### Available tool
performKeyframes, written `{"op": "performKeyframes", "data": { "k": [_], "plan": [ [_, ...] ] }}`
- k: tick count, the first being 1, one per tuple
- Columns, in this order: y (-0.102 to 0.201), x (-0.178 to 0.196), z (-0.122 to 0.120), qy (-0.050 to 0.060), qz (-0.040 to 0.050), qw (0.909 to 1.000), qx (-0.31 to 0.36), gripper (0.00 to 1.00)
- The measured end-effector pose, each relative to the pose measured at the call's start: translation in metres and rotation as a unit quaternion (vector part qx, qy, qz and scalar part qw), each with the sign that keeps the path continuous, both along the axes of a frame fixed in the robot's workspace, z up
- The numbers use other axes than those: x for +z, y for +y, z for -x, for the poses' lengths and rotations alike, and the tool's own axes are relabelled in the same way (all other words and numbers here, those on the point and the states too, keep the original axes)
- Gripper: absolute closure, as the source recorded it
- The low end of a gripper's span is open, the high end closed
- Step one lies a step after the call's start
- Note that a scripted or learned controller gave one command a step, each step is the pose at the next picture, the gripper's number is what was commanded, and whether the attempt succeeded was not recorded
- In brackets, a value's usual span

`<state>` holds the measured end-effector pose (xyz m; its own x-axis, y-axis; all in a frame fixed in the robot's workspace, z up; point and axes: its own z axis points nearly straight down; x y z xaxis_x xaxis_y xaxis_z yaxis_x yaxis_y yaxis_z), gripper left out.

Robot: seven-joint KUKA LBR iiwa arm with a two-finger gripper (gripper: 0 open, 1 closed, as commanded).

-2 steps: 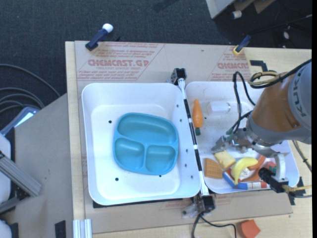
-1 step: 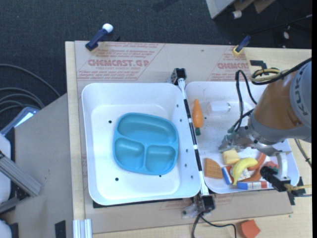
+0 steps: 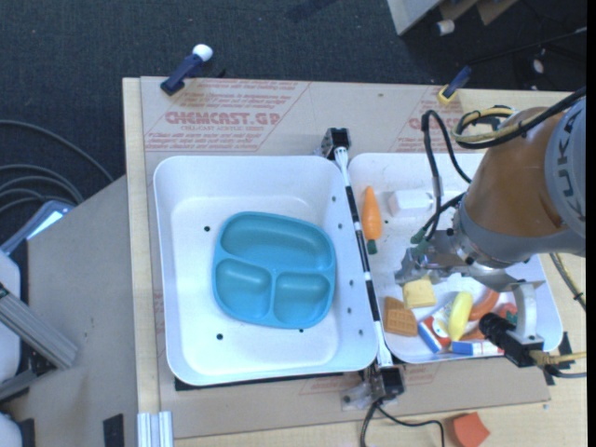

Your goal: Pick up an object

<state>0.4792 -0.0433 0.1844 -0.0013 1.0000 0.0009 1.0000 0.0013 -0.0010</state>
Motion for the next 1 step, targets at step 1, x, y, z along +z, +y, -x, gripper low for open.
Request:
{"op": "performKeyframes", "data": {
  "k": [1],
  "plan": [
    [0.0499, 0.0706, -0.0002, 0.000, 0.0001, 1.0000, 0.000, 1.00]
  ]
}}
